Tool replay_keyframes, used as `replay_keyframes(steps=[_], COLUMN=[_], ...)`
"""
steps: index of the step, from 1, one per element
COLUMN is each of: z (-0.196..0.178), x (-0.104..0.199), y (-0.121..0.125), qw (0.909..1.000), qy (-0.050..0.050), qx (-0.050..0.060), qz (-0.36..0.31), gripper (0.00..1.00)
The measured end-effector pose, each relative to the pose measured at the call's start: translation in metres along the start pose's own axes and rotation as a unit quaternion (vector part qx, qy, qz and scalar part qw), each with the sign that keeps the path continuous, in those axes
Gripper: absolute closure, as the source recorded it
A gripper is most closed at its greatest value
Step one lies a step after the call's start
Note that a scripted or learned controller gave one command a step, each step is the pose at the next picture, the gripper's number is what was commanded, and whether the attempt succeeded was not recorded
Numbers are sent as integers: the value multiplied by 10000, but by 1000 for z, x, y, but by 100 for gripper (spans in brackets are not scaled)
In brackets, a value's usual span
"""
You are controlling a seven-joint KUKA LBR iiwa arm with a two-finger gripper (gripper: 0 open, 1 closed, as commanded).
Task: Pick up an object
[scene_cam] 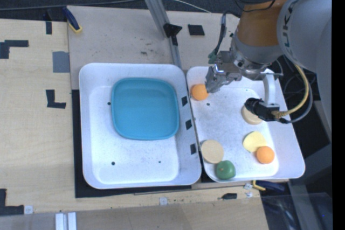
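Note:
My gripper (214, 83) hangs over the back left corner of the right bin (232, 116), fingers pointing down. An orange ball (199, 92) lies just to its left, close to the fingertips but apart from them. Further objects lie in the same bin: a tan disc (212, 151), a green ball (225, 169), a yellow piece (254, 141), a second orange ball (264, 155) and a cream piece (251, 114) partly behind a black part of the arm.
The left bin (97, 164) holds a blue square plate (144, 107). A metal pole (156, 2) slants up from between the bins. The arm's body and cables cover the back right of the right bin.

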State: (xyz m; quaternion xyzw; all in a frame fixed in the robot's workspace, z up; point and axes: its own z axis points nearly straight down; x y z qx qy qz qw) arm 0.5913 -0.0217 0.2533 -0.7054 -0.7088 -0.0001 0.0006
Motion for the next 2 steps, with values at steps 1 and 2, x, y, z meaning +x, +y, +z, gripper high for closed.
replay_keyframes(steps=[1,2], z=[9,14], x=[57,112], y=[-9,-21], qw=[10000,10000], qy=[-1,-1], qx=[3,3], qz=[-1,-1], gripper=[100,100])
